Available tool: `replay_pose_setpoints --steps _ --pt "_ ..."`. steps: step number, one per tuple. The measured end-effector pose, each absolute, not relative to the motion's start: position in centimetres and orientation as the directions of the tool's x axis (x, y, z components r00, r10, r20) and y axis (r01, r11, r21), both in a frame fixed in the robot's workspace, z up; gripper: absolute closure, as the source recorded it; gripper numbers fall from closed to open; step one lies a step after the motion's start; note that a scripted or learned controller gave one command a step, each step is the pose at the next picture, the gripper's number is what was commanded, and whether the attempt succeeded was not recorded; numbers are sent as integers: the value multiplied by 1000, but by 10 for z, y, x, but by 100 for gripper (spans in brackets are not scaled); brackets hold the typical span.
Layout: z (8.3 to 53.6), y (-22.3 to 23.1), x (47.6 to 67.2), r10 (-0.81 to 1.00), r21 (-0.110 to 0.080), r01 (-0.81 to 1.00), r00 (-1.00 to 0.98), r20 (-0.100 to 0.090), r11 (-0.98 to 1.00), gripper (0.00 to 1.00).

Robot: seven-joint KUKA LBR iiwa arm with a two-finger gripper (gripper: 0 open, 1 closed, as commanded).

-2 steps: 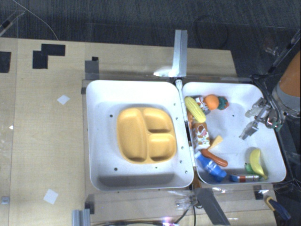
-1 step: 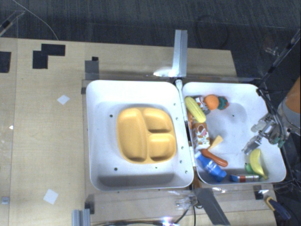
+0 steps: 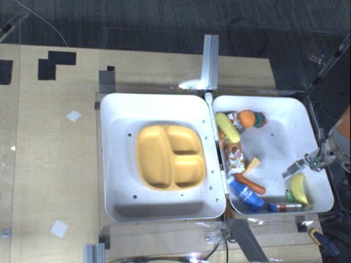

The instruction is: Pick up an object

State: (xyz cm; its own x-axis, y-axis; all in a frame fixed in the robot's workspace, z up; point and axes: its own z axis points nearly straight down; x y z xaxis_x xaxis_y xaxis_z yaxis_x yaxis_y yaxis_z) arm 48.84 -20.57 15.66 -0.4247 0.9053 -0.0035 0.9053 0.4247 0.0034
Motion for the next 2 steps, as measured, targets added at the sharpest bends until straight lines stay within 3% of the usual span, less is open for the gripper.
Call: replay_pose_setpoints --steps 1,2 --pt "89 -179 540 678 6 678 -735 -12 735 0" --pt "95 -199 530 872 4 872 -490 -5 490 0"
